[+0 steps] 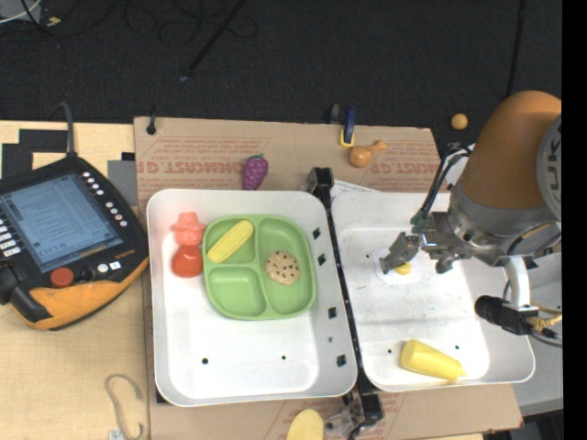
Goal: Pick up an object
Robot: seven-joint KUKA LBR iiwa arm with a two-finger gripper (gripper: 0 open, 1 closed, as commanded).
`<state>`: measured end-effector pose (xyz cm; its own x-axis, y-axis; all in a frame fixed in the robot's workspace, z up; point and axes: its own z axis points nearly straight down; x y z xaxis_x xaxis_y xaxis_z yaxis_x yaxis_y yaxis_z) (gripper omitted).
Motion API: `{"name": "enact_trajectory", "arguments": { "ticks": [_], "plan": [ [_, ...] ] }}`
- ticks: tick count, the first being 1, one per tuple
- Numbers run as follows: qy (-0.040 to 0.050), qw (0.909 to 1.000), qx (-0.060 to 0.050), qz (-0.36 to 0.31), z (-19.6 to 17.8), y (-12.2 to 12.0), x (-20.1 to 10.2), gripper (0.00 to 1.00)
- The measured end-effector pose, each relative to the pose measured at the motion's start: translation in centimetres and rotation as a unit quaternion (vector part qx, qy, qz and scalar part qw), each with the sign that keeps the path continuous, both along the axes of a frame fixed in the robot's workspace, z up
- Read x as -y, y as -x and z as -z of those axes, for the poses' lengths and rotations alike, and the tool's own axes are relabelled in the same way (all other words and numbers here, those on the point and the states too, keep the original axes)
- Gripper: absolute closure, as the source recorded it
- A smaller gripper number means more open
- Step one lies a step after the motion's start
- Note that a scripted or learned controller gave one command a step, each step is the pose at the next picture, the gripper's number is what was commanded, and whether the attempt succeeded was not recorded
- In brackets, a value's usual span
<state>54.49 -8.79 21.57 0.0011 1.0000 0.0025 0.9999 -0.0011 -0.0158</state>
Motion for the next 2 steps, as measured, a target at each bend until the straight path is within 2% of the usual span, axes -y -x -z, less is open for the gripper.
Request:
{"name": "enact_trajectory", "arguments": {
  "ticks": [1,2],
  "plan": [
    [0.0007,1.0000,0.006,-0.001,-0.7,-0.3,0.0,0.00],
    [0.0004,1.0000,0.004,-0.002,3.7,-0.3,-0.3,0.00]
  ]
}}
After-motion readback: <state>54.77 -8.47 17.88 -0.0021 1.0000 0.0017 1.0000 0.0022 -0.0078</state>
